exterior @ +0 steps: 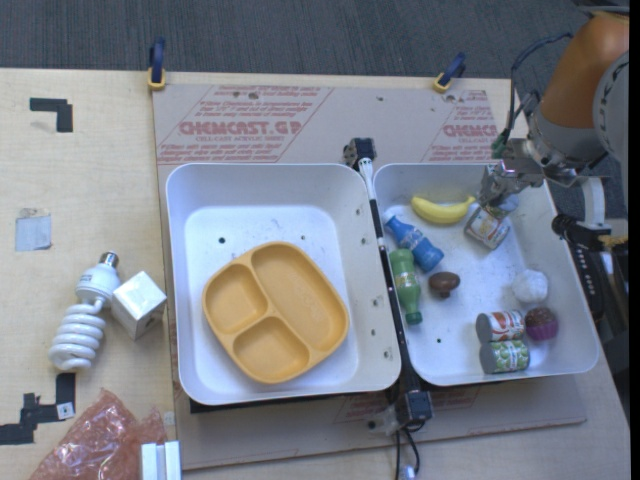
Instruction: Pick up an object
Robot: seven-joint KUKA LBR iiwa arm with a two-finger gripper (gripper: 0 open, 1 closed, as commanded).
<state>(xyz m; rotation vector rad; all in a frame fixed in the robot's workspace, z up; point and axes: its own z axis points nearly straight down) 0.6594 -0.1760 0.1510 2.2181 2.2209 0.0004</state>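
The end effector [497, 190] is low in the right bin [560, 368], at its far side, directly above a small jar [486, 228] beside the banana [442, 208]. I cannot tell its state. The left bin [190, 298] holds a yellow divided plate [274, 311].

A single fixed camera looks down from above at a slant on the pale wooden table [80, 188], far enough back to take in both shallow white plastic bins [190, 298] whole, side by side. The grey arm with the orange band [585, 68] enters from the table's right edge.
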